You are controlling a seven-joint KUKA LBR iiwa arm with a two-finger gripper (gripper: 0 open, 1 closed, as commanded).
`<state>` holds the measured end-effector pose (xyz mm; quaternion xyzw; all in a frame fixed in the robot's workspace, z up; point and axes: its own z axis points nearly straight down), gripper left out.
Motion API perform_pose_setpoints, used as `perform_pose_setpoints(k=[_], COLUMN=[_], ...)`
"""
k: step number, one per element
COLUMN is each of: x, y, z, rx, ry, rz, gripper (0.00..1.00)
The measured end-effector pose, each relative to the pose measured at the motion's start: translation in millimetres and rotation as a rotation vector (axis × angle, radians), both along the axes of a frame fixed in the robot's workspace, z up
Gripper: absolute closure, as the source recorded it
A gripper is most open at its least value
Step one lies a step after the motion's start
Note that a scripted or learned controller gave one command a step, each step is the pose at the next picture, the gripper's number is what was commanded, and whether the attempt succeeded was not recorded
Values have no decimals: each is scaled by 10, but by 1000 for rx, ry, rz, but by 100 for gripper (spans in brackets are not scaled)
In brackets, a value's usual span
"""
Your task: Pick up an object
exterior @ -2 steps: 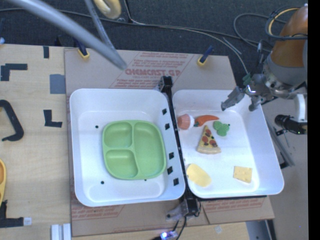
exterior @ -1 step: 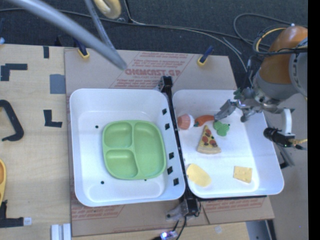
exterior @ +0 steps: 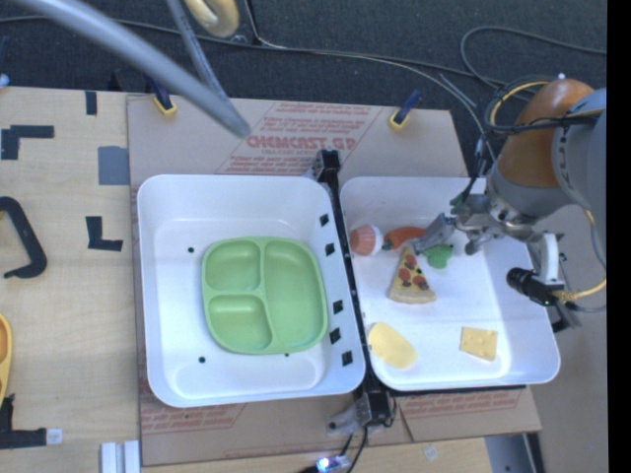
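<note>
Two shallow white bins are seen side by side on the surface (exterior: 69,264): the left bin (exterior: 158,294) carries a pale green divided plastic tray (exterior: 264,296), and the right bin (exterior: 527,358) carries the small toy foods from which one is to be picked. The grey arm with the orange band (exterior: 542,146) is brought in from three o'clock, and the claw (exterior: 441,233) is lowered at the bin's upper middle, directly over a small green toy piece (exterior: 439,257) and beside an orange carrot-like toy (exterior: 402,236). A pizza-slice toy (exterior: 411,279) lies just at seven o'clock of the claw, a round pink-and-white toy (exterior: 366,239) at nine o'clock by the bin wall, a yellow oval toy (exterior: 392,345) at the lower left, and a yellow cheese square (exterior: 478,343) at the lower right. Whether the claw is apart or together cannot be told, and nothing is seen gripped. The step is judged to be the approach or grasp attempt. A firm closure on one piece is called for next, then a straight lift clear of the neighbours.
</note>
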<state>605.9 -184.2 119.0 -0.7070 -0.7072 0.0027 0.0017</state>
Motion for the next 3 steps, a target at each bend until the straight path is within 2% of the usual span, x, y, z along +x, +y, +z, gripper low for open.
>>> perform_pose_setpoints(k=[1,2,3], x=[16,108,117], y=[13,36,44], z=[135,733,1028], rx=[0,1,2], ry=[-5,-11,-9], rz=[3,2,1], gripper=[100,100,100])
